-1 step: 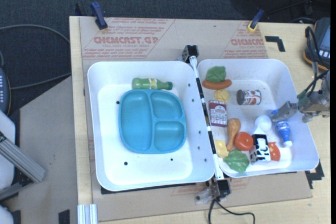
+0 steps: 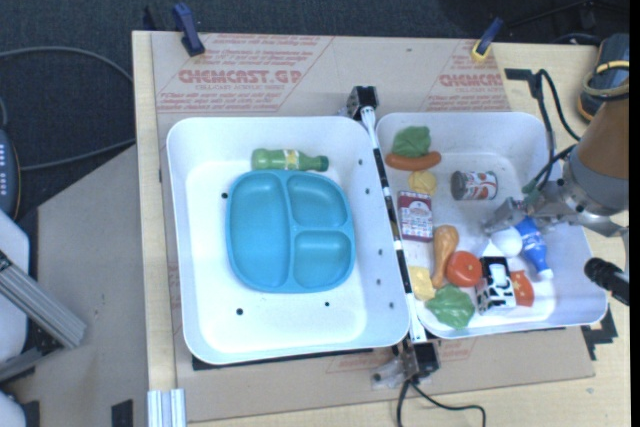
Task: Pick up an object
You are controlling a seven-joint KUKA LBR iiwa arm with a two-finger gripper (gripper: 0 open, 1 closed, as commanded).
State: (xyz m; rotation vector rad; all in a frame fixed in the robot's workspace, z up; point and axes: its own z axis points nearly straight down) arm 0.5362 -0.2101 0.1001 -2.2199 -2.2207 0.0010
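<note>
The right bin (image 2: 520, 130) holds many small objects: a silver can (image 2: 474, 185), a red box (image 2: 415, 215), a tomato (image 2: 463, 268), an orange carrot-like piece (image 2: 443, 248), a black-and-white box (image 2: 497, 286), and a blue-and-white bottle (image 2: 530, 247). My gripper (image 2: 512, 217) reaches in from the right and hangs low over the bin's right half. It is just above the blue-and-white bottle and right of the can. Whether it touches the bottle is unclear.
The left bin (image 2: 200, 315) holds a blue divided plate (image 2: 291, 229) and a green bottle (image 2: 288, 159) lying behind it. In the right bin, lettuce (image 2: 411, 139) and a sausage (image 2: 413, 159) lie at the back, and a green leafy piece (image 2: 452, 306) at the front. A black divider rail (image 2: 385, 205) runs between the bins.
</note>
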